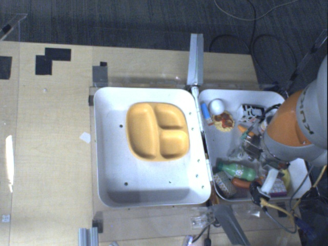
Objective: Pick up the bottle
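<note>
Across right bin's front: bottle (238, 171), crosswise.

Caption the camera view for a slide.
Arm over cluttered right bin near green bottle; yellow tray in left bin.

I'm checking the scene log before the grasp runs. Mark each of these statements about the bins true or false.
1. The yellow divided tray lies in the left bin. True.
2. The green bottle stands upright. False: it lies on its side.
3. The bottle is in the right bin. True.
4. The arm is over the left bin. False: it is over the right bin.
5. The white ball sits in the yellow tray. False: it is in the right bin.
</note>
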`<state>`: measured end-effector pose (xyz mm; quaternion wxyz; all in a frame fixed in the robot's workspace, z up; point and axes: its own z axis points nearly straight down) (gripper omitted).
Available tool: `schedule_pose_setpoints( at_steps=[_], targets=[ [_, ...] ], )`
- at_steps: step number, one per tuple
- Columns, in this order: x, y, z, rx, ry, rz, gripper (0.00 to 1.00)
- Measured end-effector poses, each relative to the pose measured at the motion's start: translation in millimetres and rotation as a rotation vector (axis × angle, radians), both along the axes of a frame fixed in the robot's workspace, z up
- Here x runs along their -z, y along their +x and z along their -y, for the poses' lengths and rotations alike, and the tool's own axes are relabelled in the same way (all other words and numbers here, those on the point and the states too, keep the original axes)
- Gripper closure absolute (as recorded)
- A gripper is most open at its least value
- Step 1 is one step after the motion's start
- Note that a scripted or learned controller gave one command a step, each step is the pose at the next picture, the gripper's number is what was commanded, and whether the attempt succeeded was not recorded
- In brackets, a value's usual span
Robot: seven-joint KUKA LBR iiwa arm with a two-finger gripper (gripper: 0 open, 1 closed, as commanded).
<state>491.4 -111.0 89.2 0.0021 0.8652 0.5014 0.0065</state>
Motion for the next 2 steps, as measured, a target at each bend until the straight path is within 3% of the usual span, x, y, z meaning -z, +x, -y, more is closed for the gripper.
schedule_pose_setpoints(
  at_steps=[1,2],
  targets=[
    [0.3,0.2,26.9,0.211,0.002,-0.001,0.0],
    [2.6,58.7,79.5,0.734,0.016,-0.019,0.0]
  ],
)
